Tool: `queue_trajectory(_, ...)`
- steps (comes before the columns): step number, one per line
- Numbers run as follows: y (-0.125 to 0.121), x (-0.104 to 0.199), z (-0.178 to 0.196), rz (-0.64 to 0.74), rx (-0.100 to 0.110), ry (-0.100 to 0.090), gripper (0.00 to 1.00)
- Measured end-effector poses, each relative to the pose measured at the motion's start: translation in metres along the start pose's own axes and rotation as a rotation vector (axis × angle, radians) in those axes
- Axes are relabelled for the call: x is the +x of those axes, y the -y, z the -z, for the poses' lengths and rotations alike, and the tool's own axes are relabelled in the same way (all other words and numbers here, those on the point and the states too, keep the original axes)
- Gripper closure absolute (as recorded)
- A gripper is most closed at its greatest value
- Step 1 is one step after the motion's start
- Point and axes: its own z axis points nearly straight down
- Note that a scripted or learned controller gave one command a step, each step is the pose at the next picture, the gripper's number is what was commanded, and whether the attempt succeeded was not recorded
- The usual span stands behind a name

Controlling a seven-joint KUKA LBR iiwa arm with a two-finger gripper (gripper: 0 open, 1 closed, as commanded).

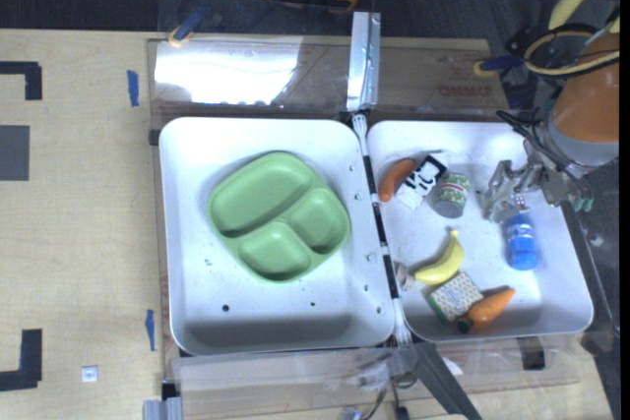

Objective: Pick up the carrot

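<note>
The arm reaches in from the right, its orange band at the right edge, and the gripper (pixel 504 192) hangs over the far right part of the right bin (pixel 576 295). Its metal fingers (pixel 495 182) point left and stand a little apart with nothing between them. Just near of the gripper lies a blue bottle (pixel 521 244). To its left a small can (pixel 451 195) lies on its side, touching a black-and-white pack (pixel 423 177). An orange-red piece (pixel 397 178) lies at the bin's far left, beside that pack.

The carrot (pixel 489 307) lies near the front wall of the right bin, its orange body tilted, its dark end touching a speckled sponge (pixel 453 294). A banana (pixel 442 261) lies just beyond the sponge.

The left bin (pixel 187 211) holds a green divided plate (pixel 279 214) with three compartments. Both bins sit on the wooden worktop (pixel 79 211).
</note>
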Motion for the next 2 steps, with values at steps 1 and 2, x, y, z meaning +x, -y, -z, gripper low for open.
queue_trajectory(1,0.001,-0.02,0.0,0.288,0.0,0.002,1.0)
queue_trajectory(2,0.004,-0.046,0.088,0.396,-0.002,0.0,1.0)
